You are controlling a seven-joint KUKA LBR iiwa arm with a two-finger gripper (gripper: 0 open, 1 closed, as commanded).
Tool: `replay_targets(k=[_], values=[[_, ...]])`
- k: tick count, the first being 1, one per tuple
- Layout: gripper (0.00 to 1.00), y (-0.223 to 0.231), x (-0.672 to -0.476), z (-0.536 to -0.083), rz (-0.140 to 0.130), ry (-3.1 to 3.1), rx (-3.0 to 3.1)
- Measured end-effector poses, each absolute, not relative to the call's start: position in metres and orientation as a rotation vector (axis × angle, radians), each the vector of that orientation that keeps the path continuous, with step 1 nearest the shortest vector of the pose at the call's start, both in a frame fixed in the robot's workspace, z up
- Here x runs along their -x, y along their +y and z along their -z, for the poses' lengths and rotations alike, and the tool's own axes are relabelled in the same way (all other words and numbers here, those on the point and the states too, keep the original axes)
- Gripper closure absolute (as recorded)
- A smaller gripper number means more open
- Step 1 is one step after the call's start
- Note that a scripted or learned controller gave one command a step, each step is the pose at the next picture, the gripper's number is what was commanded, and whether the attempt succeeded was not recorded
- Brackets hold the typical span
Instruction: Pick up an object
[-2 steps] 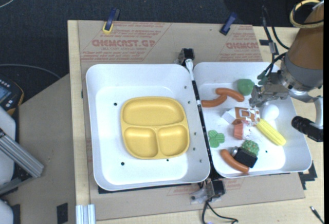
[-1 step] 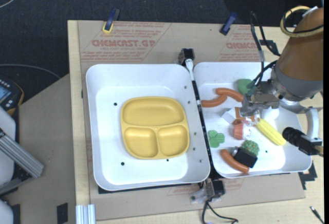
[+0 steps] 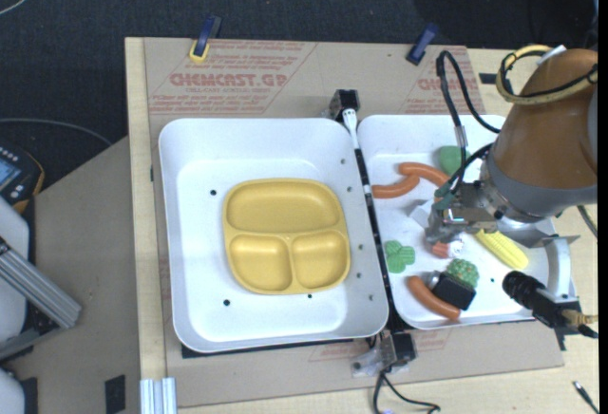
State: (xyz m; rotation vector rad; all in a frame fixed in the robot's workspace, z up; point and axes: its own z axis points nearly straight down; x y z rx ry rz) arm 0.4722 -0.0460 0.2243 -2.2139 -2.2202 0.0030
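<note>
Hand, finger state unreadable under the arm's bulk, low in right bin among sausages, yellow corn half-hidden, green pieces; yellow tray in left bin.

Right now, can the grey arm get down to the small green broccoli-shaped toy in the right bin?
Probably yes. The small green broccoli-shaped toy lies in the open near the left wall of the right bin, with nothing on top, and the gripper hangs just beside it.

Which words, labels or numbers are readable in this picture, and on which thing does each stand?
"CHEMCAST GP": red print on the brown board behind the left bin, repeated in rows.
Smaller red lines beneath it: too blurred to read.
Red print on the board behind the right bin: too blurred to read.
</note>
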Motion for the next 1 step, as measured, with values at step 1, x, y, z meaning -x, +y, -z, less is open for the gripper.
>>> replay_targets(k=[1], values=[[1.0,-0.0425,-0.485,-0.2343,0.002,-2.225,2.222]])
